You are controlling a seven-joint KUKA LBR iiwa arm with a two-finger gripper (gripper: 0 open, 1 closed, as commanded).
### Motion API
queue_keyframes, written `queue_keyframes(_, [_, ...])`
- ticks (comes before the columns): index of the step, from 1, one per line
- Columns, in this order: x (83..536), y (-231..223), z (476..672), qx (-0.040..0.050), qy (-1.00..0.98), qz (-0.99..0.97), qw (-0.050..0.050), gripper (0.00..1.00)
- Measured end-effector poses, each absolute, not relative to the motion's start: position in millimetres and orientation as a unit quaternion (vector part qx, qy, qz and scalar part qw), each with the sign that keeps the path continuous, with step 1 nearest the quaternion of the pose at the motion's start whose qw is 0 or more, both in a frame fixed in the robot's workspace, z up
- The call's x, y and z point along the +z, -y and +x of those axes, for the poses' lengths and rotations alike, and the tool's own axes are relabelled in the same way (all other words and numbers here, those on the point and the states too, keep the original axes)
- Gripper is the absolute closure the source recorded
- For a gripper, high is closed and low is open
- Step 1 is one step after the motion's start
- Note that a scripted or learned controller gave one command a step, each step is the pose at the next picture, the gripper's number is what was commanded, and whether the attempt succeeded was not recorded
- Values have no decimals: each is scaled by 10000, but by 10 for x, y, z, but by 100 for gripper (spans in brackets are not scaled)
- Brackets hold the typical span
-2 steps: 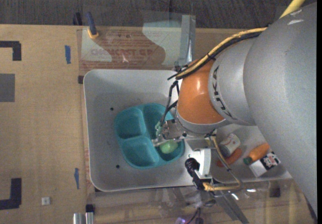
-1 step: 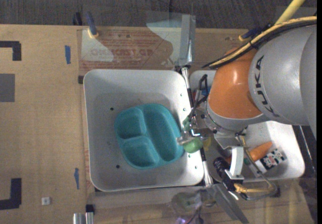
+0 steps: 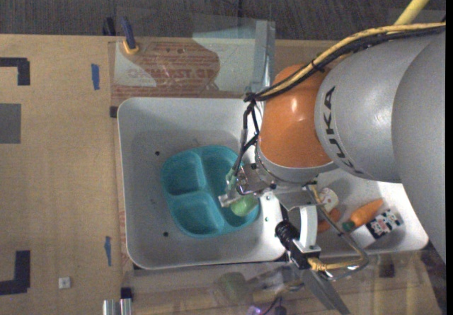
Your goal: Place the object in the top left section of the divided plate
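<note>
Gripper (image 3: 239,192) over plate (image 3: 185,204), at its 3 o'clock edge. Green object (image 3: 244,205) sits right at the tips; can't tell if it's clamped or resting in the plate. Looks like the placing step. Next move calls for confirming which section counts as top left, then a clean release inside it. Left bin (image 3: 141,158) holds the plate. Right bin (image 3: 414,236) has a carrot (image 3: 362,214) and a black-and-white toy (image 3: 386,223).

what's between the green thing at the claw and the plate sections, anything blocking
Nothing visible blocks it. The small pale green object sits at the claw, already over the right side of the teal divided plastic plate. The plate's two left sections show bare teal. The orange carrot-shaped toy lies in the other white bin.
</note>
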State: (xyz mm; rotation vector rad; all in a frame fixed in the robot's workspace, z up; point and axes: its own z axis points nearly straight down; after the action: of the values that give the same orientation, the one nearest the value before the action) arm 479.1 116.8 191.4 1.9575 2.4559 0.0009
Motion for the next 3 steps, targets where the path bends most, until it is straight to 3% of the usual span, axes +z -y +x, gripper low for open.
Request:
queue_keyframes(1, [1838,-788,4791,-8,-7708,6371,-10,100])
queue_keyframes(2, [2230,-693,4796,2,-7983,6022,7,100])
queue_keyframes(3, [2212,-1371,4865,4,-8279,5608,6,100])
